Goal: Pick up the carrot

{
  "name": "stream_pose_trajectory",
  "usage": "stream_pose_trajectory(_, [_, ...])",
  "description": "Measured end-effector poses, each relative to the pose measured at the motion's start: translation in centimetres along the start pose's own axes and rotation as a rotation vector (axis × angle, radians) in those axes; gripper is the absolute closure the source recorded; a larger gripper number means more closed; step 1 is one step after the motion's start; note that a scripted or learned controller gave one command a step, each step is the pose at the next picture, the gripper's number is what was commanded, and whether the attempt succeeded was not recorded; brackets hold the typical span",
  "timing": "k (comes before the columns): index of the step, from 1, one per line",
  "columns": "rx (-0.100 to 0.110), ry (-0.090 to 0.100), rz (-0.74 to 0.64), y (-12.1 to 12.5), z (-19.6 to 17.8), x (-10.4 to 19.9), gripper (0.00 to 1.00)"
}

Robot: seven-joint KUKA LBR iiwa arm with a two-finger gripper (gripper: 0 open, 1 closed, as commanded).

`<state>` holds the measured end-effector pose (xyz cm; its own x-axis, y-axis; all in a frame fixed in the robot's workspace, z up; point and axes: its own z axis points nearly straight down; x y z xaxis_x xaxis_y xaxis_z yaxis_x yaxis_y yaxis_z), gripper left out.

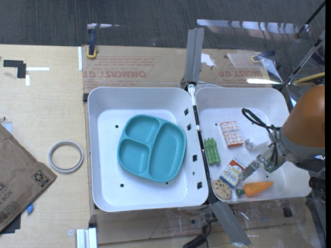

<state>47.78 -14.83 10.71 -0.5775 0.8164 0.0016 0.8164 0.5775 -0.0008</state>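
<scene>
In the right bin (289, 192), near its front edge, the carrot (257, 188) is seen lying flat. Gripper (252, 170) is held just above it w/ nothing pinched; finger spread can't be told.

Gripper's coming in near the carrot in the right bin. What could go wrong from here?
1. The gripper sits just above the carrot, beside the small snack box; closing there may catch the box instead.
2. The carrot lies close to the right bin front wall, so a finger might hit the rim.
3. The carrot is tapered and could squirt out.
</scene>
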Motion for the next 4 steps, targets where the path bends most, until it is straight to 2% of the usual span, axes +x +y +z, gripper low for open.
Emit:
stream_pose_trajectory(1, [0.000,0.000,-0.068,2.6,-1.1,3.7,0.00])
stream_pose_trajectory(2, [-0.005,-0.006,-0.361,2.1,1.1,-2.6,0.00])
stream_pose_trajectory(3, [-0.005,-0.005,-0.364,2.8,1.1,-3.9,0.00])
stream_pose_trajectory(4, [-0.005,-0.007,-0.624,2.6,1.2,3.2,0.00])
